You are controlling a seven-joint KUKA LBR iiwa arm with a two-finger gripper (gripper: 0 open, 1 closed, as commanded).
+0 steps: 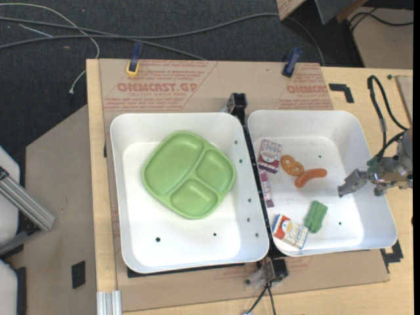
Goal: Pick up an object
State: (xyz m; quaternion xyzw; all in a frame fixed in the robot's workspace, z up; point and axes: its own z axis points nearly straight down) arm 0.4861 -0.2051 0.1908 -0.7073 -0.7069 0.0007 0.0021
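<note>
A small red-and-white printed card (289, 231) lies at the right white plastic bin's (348, 126) near rim; its print is too small to read. Just beside it sits a green block (315, 216). Farther in lie an orange sausage-shaped toy (310, 176), an orange ring (291, 165) and a purple-and-white printed packet (268, 156). The grey end effector (349, 184) hovers at the bin's right side, holding nothing; I cannot tell its opening. The left white bin (125, 195) holds a green divided plastic plate (189, 174). Beyond, the cardboard-covered desk (157, 84) reads "CHEMCAST GP".

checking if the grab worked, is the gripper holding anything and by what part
Nothing is held. The grey two-finger gripper sits at the right edge of the right white bin, apart from the orange sausage-shaped toy and the green block.
</note>
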